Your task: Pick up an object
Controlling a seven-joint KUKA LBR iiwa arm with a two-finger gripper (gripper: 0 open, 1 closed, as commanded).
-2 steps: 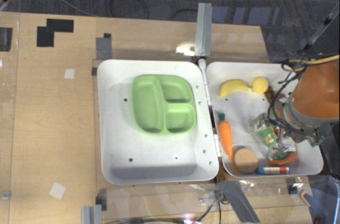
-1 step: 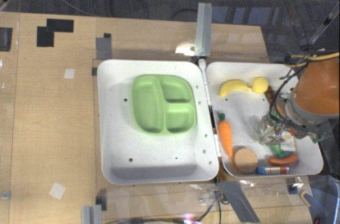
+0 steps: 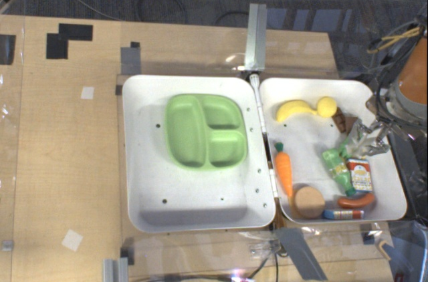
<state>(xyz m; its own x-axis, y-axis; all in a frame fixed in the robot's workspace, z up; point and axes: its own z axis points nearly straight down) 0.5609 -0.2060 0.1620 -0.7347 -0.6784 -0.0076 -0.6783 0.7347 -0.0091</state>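
Hovering low over the right side of the right bin [image 3: 401, 204], my hand [image 3: 366, 135] is reaching in from the right edge, its metal tips pointing down toward the clutter, and I cannot tell from this slant whether it is spread or pressed together; nothing is showing between its tips. I am judging the task as barely begun: the approach is under way, but no object is lifted, and the closing, the lift and the carry clear of the bin are all left to do. Just below my hand a crumpled green packet [image 3: 334, 162] is lying, shiny and creased, looking soft and likely to slip or fold under a pinch; it seems the nearest candidate. Touching it on the right, a small red and white carton [image 3: 360, 176] is sitting, boxy and flat-sided. A dark brown piece [image 3: 343, 121] is resting just beside my hand toward the back, partly hidden. Further off, a yellow banana [image 3: 294, 109] and a lemon [image 3: 326, 107] are lying near the back wall, an orange carrot [image 3: 284, 171] is running along the left wall, and a tan round bun [image 3: 309, 201], a red sausage [image 3: 355, 201] and a blue marker [image 3: 343, 214] are crowding the front. In the left bin [image 3: 144, 207] a green divided plate [image 3: 204, 131] is lying alone.
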